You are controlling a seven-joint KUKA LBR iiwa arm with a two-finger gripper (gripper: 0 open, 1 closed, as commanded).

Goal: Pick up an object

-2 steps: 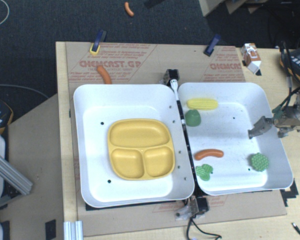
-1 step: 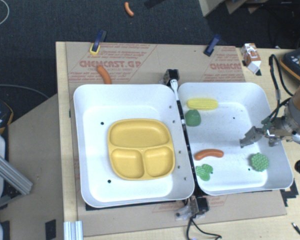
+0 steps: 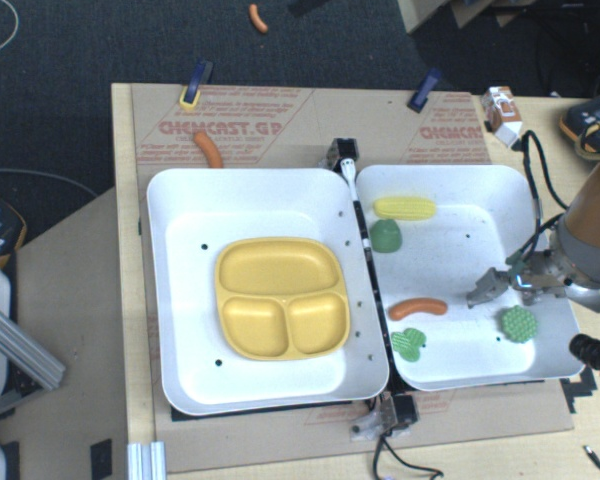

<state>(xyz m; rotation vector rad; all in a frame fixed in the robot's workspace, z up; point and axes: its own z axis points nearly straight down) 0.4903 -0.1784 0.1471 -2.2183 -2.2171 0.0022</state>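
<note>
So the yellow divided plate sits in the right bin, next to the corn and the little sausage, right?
Not quite. The camera view shows the yellow divided plate in the left bin. The corn and the little sausage lie in the right bin.

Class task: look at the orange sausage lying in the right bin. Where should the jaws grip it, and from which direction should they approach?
Grip the orange sausage across its narrow middle, coming straight down from above. It lies flat on the floor of the right bin, its long axis roughly left to right in the camera view, so the jaws should probably close front to back. The leafy green piece nearby leaves only modest room.
</note>
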